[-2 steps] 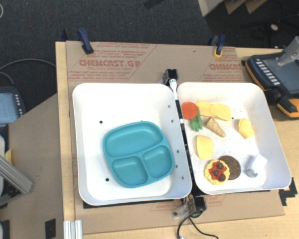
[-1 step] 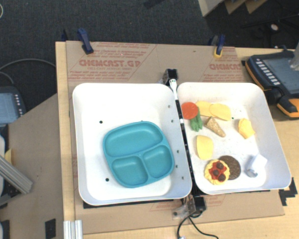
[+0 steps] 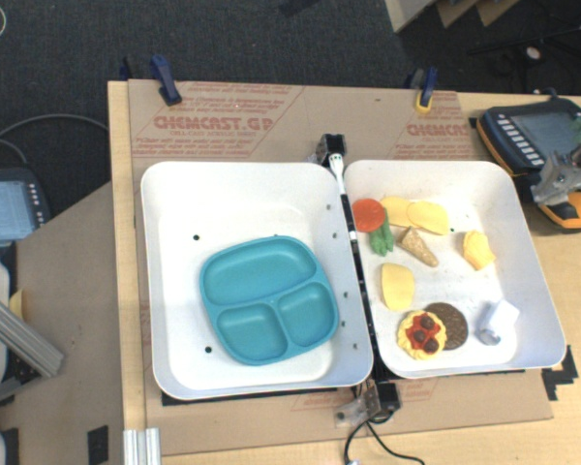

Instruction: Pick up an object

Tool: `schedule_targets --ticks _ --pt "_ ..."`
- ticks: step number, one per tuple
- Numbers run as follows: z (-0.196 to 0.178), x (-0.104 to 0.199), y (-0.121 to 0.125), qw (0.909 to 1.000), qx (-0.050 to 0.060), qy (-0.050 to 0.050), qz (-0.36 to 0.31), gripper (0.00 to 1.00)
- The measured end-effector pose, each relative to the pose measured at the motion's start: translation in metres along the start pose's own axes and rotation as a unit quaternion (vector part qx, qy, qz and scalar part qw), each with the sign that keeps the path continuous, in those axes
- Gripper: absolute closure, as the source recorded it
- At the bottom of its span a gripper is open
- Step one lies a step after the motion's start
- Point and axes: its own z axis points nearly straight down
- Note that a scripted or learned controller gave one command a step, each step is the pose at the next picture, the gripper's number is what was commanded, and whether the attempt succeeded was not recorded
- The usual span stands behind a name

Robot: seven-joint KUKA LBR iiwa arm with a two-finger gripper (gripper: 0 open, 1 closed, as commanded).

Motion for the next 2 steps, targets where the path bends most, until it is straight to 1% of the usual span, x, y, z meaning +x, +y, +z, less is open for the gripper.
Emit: schedule_targets --ticks 1,2 --pt "-0.020 0.077 -0.010 1.0000 -0.004 -0.001 -0.002 1.00" --pt "-0.050 0.158 -0.032 1.0000 -0.005 0.000 -0.004 1.00"
